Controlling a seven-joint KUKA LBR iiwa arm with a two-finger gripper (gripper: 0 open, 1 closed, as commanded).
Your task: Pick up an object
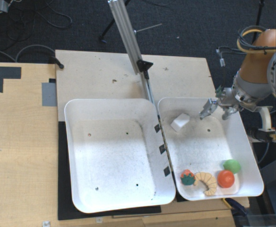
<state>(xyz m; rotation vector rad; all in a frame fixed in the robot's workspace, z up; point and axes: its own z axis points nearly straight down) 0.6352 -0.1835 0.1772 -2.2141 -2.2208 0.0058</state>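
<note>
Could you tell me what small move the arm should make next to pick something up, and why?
Probably shift the pincer leftward over the white block and lower it. The pincer hangs open and holds nothing near the right bin's far edge, and the block lies alone close by, apart from the toys clustered at the near edge.

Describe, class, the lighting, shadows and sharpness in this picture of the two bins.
Camera view: bright, even light whitens the left bin floor, nearly washing it out; a soft shadow falls beside the white block in the right bin; the floor above the bench is dark; the gripper looks slightly soft, small toys near the front stay fairly distinct.
</note>
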